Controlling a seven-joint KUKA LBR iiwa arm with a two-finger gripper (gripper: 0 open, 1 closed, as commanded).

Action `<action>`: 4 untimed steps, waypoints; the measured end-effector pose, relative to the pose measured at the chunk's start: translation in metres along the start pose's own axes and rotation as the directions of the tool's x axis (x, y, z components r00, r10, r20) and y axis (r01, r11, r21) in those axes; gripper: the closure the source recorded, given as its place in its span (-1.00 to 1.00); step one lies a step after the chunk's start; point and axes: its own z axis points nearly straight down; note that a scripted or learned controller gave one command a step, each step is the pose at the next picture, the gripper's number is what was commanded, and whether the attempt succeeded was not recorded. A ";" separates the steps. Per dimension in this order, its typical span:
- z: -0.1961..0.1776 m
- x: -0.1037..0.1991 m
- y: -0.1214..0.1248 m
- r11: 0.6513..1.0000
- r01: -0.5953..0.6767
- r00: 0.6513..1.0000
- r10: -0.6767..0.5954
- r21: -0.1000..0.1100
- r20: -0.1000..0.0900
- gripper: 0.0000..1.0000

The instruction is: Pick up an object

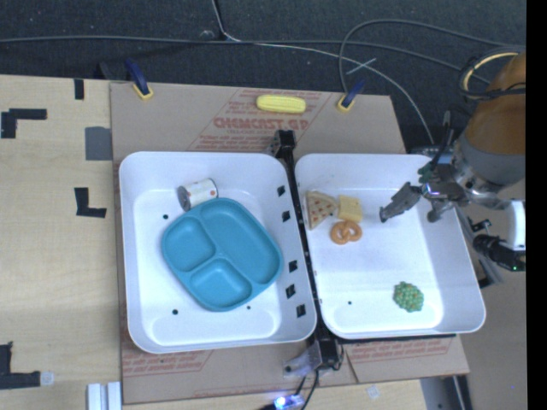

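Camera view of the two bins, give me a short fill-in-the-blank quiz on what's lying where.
1. The blue divided plate lies in the ____ bin.
2. The pretzel shares the right bin with the green ____ near its front corner.
3. The yellow banana-like toy lies on the ____ behind the bins.
4. The gripper hovers with its fingers spread ____.

Missing words: left; broccoli; cardboard; open

Red print on the cardboard sheet (214, 118) under the bins, along its far edge between the two clamps. One large line in capitals, running beside the yellow object (280, 103) lying on the sheet; letters too blurred to read with confidence. Smaller red lines below it, illegible. More red print at the sheet's near edge, also unreadable. No other text, numbers or labels legible.
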 end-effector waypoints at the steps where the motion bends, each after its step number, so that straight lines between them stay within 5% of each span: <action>1: -0.007 0.000 0.003 1.000 0.004 1.000 -0.004 -0.013 0.002 -1.00; 4: 0.132 -0.002 0.000 1.000 0.004 1.000 -0.004 -0.014 0.005 -1.00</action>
